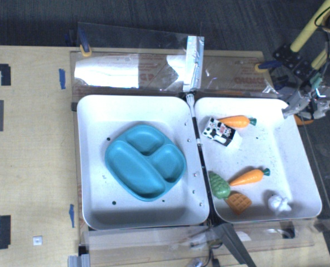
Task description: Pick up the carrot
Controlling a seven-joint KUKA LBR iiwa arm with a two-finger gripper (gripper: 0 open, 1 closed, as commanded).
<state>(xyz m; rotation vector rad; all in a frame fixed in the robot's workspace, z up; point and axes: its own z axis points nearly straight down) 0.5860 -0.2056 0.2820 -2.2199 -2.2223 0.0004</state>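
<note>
while the grey metal gripper (309, 105) hovers by the right white bin's (306, 166) far rim (grip state: cannot tell) | two orange plastic carrots (234, 121) (247, 177) lie loose inside | likely poised for approach

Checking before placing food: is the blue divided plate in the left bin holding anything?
Empty. The blue divided plate lies flat in the left bin, and all three compartments show bare blue.
</note>
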